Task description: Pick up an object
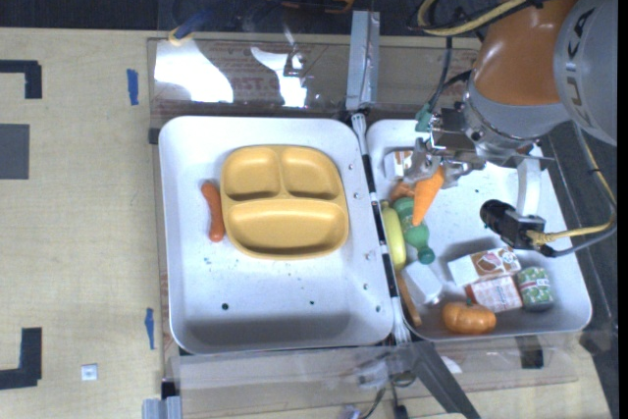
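Upper left of right bin [574,294]: gripper [429,174] pinching carrot [425,196] by top, tip hanging, likely lifted clear of clutter

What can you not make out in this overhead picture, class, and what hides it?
- Gripper fingers: hidden under the wrist, camera view.
- Carrot top: covered by the gripper.
- Cartons: labels too small to read.
- Right bin: far corner hidden by the arm.
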`<state>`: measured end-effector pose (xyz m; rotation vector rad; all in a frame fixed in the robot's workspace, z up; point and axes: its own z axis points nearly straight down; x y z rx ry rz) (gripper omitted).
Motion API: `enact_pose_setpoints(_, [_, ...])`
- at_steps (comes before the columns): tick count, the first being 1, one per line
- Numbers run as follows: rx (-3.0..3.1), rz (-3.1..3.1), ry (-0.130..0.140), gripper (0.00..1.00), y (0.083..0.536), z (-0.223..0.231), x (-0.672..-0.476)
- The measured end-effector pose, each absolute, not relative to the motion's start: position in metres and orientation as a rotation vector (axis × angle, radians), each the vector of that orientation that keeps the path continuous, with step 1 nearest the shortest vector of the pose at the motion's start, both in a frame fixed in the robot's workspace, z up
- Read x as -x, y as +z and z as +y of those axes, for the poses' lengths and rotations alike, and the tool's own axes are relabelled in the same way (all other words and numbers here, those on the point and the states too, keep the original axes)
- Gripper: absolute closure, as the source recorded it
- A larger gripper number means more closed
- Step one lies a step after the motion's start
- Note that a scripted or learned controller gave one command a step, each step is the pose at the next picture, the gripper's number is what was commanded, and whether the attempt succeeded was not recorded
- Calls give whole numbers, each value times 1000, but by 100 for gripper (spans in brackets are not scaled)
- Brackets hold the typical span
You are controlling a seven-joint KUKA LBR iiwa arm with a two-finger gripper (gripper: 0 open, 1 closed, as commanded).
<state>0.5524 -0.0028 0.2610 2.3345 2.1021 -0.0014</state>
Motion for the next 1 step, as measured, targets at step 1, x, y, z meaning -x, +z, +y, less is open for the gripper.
enact_pose_setpoints(1, [-2104, 2336, -2, 100, 184, -14, -484])
